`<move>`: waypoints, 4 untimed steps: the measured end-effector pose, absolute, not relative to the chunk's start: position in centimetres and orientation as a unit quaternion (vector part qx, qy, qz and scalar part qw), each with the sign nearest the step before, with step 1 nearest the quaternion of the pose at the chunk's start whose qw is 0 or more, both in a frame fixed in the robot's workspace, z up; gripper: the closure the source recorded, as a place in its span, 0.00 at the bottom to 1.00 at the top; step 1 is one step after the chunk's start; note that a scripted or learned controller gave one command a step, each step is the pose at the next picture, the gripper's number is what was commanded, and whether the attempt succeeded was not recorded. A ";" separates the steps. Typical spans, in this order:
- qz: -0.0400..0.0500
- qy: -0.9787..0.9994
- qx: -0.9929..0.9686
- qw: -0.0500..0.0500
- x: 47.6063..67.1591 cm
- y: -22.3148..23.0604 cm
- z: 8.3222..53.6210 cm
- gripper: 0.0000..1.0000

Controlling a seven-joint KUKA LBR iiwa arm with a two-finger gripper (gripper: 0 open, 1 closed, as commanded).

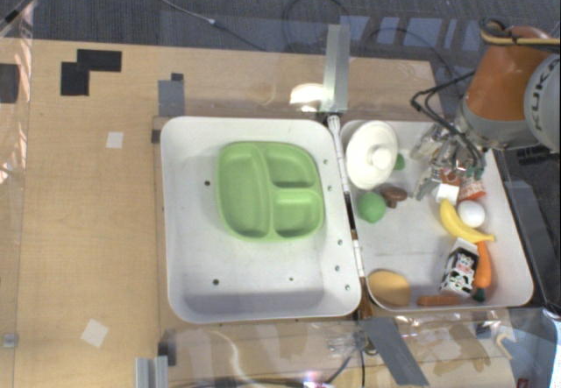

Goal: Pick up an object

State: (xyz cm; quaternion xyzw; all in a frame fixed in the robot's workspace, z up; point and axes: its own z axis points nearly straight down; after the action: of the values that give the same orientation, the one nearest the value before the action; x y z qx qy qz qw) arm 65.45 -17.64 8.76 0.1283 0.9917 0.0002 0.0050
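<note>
Banana point(458, 224) yellow, curved, lying flat in right bin, white egg point(473, 215) touching

The arm point(517, 88) got cut off by the right edge. The claw point(447, 169) was a blurry tangle, and its fingers' spread was impossible to make out.

A pale green three-compartment plastic tray point(267, 190) is seen in the left shallow white bin point(188, 272); a curved yellow banana point(458, 224) and a black-and-white cow-patterned carton point(459, 270) are seen in the right.
</note>
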 end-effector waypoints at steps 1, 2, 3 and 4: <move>0.000 0.992 0.126 0.012 65.9 -17.5 10.4 1.00; 0.000 0.964 0.266 0.006 66.1 -17.6 12.3 1.00; 0.001 0.913 0.408 0.004 66.1 -15.1 12.5 1.00; 0.002 0.888 0.460 0.007 57.0 -12.9 9.1 1.00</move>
State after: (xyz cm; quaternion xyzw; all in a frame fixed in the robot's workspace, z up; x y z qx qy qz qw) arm 56.97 -12.86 9.05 0.4600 0.8879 0.0023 0.0072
